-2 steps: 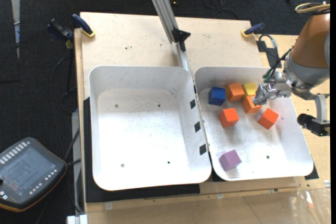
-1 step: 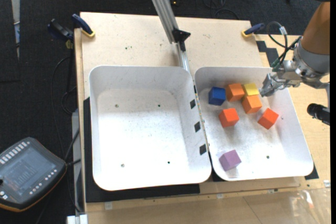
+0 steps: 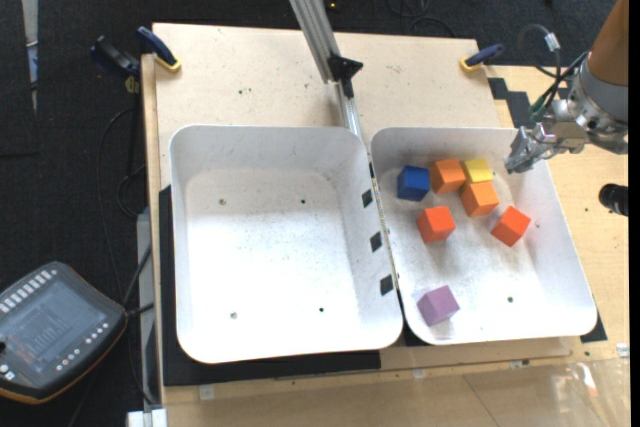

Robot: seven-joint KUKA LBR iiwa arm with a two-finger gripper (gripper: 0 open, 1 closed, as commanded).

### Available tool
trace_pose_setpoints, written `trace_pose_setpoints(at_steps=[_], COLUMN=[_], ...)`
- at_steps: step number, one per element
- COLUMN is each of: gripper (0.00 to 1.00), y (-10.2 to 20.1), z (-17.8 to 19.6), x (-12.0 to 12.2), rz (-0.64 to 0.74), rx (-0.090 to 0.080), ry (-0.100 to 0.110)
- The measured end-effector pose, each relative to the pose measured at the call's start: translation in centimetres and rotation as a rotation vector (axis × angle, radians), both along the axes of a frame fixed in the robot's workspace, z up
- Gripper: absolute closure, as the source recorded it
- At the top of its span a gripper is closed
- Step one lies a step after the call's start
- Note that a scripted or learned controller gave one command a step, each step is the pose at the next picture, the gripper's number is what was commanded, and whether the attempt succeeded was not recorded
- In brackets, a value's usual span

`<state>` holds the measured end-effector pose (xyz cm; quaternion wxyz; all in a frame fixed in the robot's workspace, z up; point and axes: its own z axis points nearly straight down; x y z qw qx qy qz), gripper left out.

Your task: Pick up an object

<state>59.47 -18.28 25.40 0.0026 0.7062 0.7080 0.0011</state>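
The right bin (image 3: 560,300) holds several small cubes: a blue one (image 3: 413,181), an orange one (image 3: 449,175), a yellow one (image 3: 478,170), another orange one (image 3: 481,198), two red-orange ones (image 3: 436,223) (image 3: 511,225), and a purple one (image 3: 438,304) near the front. My gripper (image 3: 522,158) hangs over the bin's far right rim, right of the yellow cube and apart from it. Nothing shows between its fingers.
The left bin (image 3: 200,165) sits beside the right one. A slanted metal rail (image 3: 305,0) runs from the top down to the gap between the bins. Clamps (image 3: 160,50) (image 3: 482,57) grip the board's far corners. A pendant (image 3: 50,330) lies at lower left.
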Motion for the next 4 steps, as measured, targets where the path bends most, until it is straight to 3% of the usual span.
trace_pose_setpoints(at_steps=[4], gripper=[1.0], y=[21.3], z=[0.7], x=[5.0], rz=[0.005], rx=[0.003], ry=[0.003])
